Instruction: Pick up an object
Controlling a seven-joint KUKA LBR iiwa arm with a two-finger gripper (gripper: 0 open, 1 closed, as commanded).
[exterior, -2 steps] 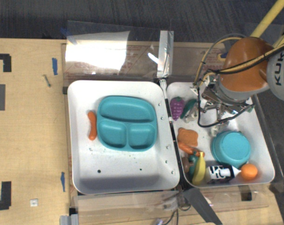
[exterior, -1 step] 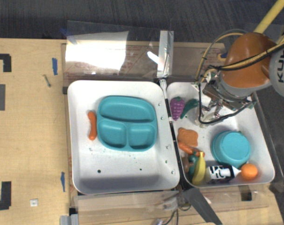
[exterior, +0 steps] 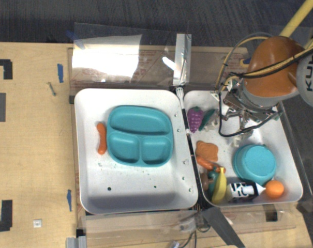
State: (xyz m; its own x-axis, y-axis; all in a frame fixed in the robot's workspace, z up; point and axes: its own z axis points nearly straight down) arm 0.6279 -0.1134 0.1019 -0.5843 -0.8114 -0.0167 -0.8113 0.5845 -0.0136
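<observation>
My gripper [exterior: 242, 129] hangs over the back part of the right bin [exterior: 289, 138], below the orange band of the arm [exterior: 272, 66]. Cables wrap around it. Just in front of it sits a teal bowl [exterior: 255, 162]. To its left lie a purple grape bunch [exterior: 195, 119] with a green piece [exterior: 208, 116], and a brown bread-like piece [exterior: 207, 151]. A yellow banana [exterior: 219, 186], a black-and-white bottle [exterior: 244, 190] and an orange ball [exterior: 274, 189] lie along the bin's front.
The left bin [exterior: 89, 138] holds a teal divided plate [exterior: 140, 135] and an orange carrot-like stick [exterior: 101, 138] beside it. A clear plastic panel [exterior: 146, 61] stands behind the bins. Wooden bench surface stretches to the left.
</observation>
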